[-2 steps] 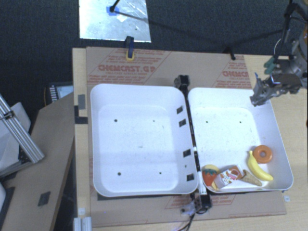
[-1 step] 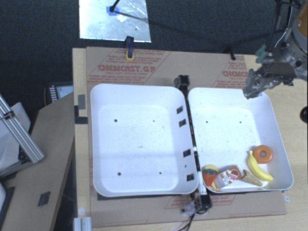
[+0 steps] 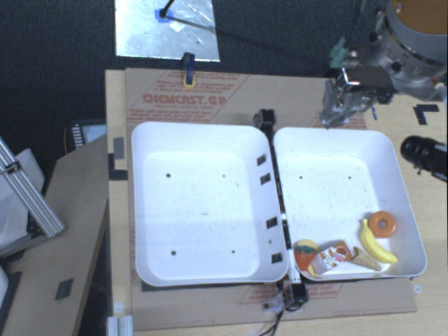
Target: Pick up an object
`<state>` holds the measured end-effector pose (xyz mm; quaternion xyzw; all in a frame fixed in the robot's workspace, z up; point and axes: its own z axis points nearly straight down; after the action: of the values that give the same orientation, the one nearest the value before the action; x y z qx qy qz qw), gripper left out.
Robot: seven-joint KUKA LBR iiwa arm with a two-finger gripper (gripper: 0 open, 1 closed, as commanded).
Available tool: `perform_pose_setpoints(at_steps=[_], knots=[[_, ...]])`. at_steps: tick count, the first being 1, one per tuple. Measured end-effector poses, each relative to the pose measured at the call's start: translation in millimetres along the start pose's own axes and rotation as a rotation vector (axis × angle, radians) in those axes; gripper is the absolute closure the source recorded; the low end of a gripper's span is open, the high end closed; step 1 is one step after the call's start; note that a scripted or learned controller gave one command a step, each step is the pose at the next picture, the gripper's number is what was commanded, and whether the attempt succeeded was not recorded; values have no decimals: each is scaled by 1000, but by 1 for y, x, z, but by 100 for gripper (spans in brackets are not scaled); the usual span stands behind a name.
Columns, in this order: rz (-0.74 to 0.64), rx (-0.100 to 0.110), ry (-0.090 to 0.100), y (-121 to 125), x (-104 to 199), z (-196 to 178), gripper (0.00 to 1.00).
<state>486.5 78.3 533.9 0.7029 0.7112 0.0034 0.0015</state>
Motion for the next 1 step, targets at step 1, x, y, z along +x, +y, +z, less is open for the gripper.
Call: perform_pose_setpoints(at_steps=[1], knots=[[8, 4, -2, 0, -3, -1, 100]])
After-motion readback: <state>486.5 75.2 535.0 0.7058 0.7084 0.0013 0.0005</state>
